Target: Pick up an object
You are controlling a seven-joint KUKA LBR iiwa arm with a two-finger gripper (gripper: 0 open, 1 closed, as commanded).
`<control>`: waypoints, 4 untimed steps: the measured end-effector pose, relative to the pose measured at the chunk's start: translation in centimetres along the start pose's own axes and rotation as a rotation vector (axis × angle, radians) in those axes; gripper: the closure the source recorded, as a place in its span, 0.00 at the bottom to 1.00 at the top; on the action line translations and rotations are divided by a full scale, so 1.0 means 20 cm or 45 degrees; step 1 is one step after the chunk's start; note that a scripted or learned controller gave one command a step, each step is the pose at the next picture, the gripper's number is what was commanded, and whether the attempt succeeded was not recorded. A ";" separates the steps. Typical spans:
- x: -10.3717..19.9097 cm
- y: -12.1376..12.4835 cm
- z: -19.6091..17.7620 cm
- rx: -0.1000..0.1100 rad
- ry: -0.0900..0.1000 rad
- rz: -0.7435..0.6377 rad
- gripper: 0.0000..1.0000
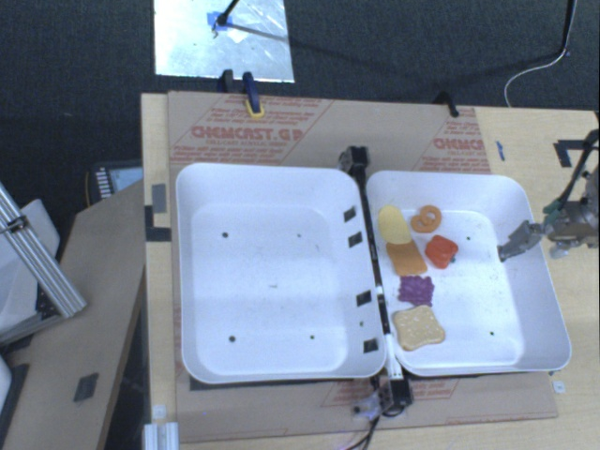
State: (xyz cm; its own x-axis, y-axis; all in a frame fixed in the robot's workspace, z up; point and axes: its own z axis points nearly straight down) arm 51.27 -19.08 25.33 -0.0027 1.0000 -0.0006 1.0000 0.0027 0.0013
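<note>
My claw (517, 242) sits over the right bin's (534, 345) right rim, apart from the toy food (417, 265); its grip I cannot tell.

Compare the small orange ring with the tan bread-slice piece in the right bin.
The orange ring is round with a hole through it; the tan bread-slice piece is solid and roughly square. The ring is clearly smaller than the slice. The ring lies toward the bin's far side, the slice toward its near side. Both rest flat in the right bin, apart from the pincer.
</note>
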 end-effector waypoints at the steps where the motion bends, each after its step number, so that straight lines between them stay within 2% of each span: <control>1: 0.15 -0.04 -1.15 -0.026 -0.007 -0.006 0.00; 2: 0.15 -0.04 -1.16 -0.010 -0.004 -0.009 1.00; 3: 0.46 -0.13 -0.71 0.009 0.005 -0.008 1.00; 4: 0.91 -0.12 -0.80 -0.004 0.004 -0.015 1.00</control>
State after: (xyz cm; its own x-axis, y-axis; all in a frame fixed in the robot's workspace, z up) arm 48.75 -0.97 41.32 -0.0143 0.9999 0.0023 0.9999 0.0143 0.0047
